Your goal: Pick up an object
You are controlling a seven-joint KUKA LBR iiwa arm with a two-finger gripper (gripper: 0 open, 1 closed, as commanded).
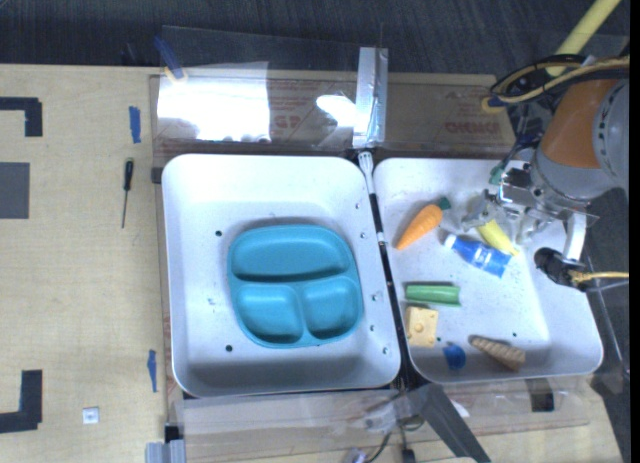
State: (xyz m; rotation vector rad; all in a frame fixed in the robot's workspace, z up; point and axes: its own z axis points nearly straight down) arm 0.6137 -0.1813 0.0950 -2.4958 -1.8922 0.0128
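Arm: the grey arm with its orange band comes in from the right and hangs over the upper part of the right bin [575,351]
Pincer: the pincer [497,213] sits low among the toys; its spread cannot be told, since its metal parts blur together at this slant
Nearest candidate: a yellow piece [493,234] lies just under the pincer, touching a blue and white tube [478,254]
Other objects: a toy carrot [417,226] to the upper left, a green bar [432,293] below it, a cheese wedge [422,326], a small blue piece [454,356] and a brown cone [498,351] near the front edge
Left bin: the left bin [190,191] carries a blue divided tray [294,283]
Desk: the desk [70,281] has black tape marks and a small screwdriver [126,189]
Progress: judged as the reach, nothing seen lifted
Risk: the yellow piece and tube are crowded together, so a closing could catch both or nudge one aside and slip; a rounded tube is likely to roll out
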